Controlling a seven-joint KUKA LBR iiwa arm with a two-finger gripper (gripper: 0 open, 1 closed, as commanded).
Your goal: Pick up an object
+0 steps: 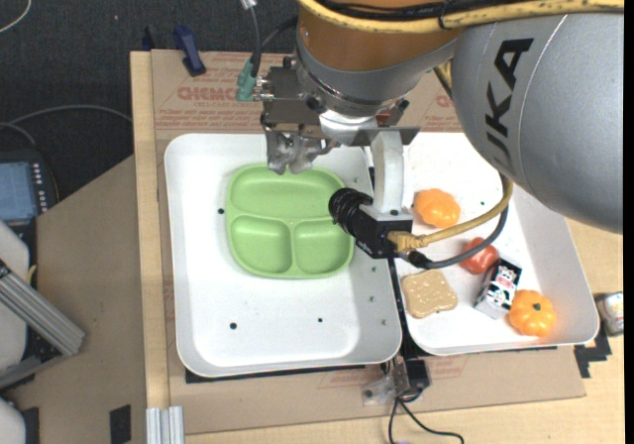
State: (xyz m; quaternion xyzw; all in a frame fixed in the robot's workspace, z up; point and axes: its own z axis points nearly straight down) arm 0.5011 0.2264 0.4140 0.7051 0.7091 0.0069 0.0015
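The green divided plate [287, 222] lies flat in the left bin [198, 313], with its far rim directly under my pincer [289, 159]. The plate has three compartments: one wide section nearest my pincer and two smaller sections on the side away from it. My pincer hangs over that far rim, at or just above it; contact cannot be confirmed. Whether my pincer is open or closed cannot be determined from this view, and nothing is visibly held. Just beside my pincer, toward the right bin [565, 234], a black cable fitting [359, 219] overlaps the plate's right edge. Beyond it, in the right bin, an orange rounded item [436, 206] lies nearest my pincer, followed by a red item [481, 258], a slice of toast [429, 294], a small black-and-white carton [498, 287] and a small orange pumpkin [532, 313], which lies farthest from it.
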